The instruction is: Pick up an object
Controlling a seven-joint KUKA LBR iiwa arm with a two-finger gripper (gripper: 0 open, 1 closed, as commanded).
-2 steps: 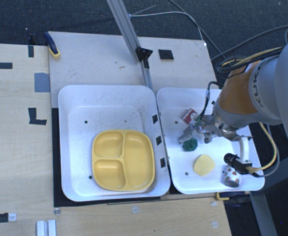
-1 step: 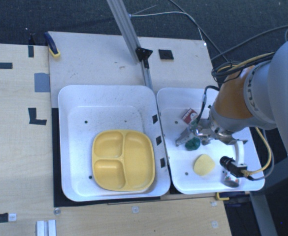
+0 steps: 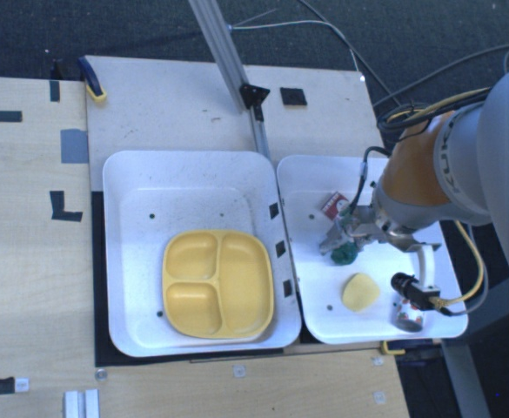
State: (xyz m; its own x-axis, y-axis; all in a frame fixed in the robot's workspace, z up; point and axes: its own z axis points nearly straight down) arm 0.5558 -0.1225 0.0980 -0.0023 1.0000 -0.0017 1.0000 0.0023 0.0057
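While the gripper (image 3: 345,238) hangs low over the middle of the right bin (image 3: 302,177), I cannot tell how its jaws stand, because the metal parts there are small and blurred together. Just under it lies a small green object (image 3: 346,253), touching or almost touching the tool; whether it is held I cannot say. A little toward the far edge of this bin is a red and white packet (image 3: 331,204), near the gripper. Toward the near edge rests a pale yellow lump (image 3: 360,292), apart from the others.

The green object looks light and hard, maybe a bit slippery, so I think a grip across its narrow middle is best. The yellow lump seems soft and round, and could roll.

In the left bin (image 3: 123,181) a yellow divided plate (image 3: 218,283) lies flat near the near edge, well apart from the arm (image 3: 437,172).
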